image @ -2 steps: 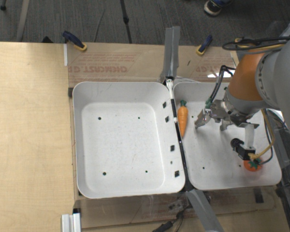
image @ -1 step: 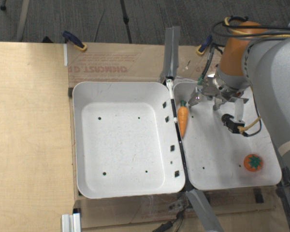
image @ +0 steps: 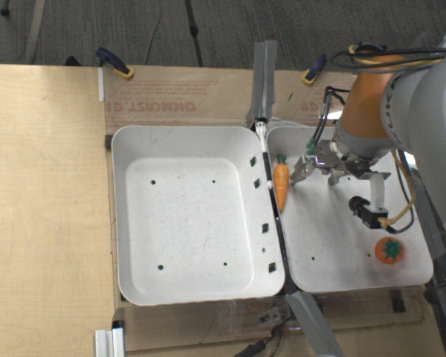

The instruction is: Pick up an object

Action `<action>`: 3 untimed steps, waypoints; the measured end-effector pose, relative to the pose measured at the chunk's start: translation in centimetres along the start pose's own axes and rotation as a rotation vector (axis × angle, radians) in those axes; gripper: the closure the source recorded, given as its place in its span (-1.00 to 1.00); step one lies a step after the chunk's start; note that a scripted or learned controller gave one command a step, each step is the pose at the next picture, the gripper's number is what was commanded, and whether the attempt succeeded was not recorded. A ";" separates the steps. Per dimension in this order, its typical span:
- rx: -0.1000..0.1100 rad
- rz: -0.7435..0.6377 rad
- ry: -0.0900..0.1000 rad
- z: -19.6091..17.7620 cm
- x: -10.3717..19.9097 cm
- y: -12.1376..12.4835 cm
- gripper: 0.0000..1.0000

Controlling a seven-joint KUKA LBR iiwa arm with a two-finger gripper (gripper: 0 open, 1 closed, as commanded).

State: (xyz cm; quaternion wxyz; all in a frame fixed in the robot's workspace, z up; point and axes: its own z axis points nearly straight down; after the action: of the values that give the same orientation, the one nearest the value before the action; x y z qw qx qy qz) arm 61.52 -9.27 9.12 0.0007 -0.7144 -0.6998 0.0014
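The grey KUKA arm with its orange band (image: 364,114) reaches in from the right and hangs over the far part of the right-hand shallow white bin (image: 334,262); the left-hand shallow white bin (image: 186,214) lies just beside it, the two rims touching along the middle. The two-finger gripper (image: 312,166) sits low over the right bin's floor, its tip pointing toward the dividing rim; from this slant I cannot tell how far apart its fingers stand, and nothing is seen caught between them. The long orange toy carrot with a green top (image: 280,184) lies close against the right bin's left wall, just beside the gripper tip; the small round orange fruit-like toy with a green top (image: 389,251) rests near the bin's near right corner, well apart from the gripper.

The likely trouble, as I judge it: the carrot hugs the wall, so one finger may strike the rim or find no room behind it; a closing push could roll the carrot away or pinch only its narrow end, which would slip on lifting.
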 end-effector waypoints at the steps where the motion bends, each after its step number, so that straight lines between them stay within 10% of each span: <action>1: 0.000 -0.017 0.001 0.0 -0.1 -6.6 -1.00; 2: -0.001 0.049 -0.001 0.0 -1.3 0.7 -1.00; 3: -0.004 -0.265 -0.002 -0.1 -0.5 4.4 -1.00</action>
State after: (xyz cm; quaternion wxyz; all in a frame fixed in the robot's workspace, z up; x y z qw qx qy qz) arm 65.89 -9.81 9.19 -0.0011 -0.6155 -0.7881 0.0005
